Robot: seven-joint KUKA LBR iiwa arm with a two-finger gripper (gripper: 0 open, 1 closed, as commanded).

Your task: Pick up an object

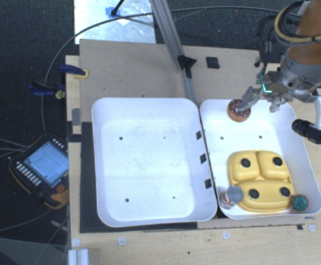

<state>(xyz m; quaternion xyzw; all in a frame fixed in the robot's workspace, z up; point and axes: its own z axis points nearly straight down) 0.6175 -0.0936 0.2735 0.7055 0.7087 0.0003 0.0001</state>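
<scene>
My gripper (259, 105) hangs over the far edge of the right bin (218, 148), open, its two dark fingers spread apart. A small round brown object (238, 111) with a pale ring lies at the tip of the left finger (248, 98), beside it rather than between the two. A large yellow moulded piece (259, 181) with several dark holes lies in the near half of the right bin. A teal ball (299, 203) sits at its near right corner, and a small grey and red object (231, 196) at its near left.
The left bin (102, 148) stands beside the right one, joined at the middle rims. A slanted metal pole (168, 32) and its black clamp (186, 63) stand behind the bins. A handheld pendant (43, 169) lies off the bench at the left.
</scene>
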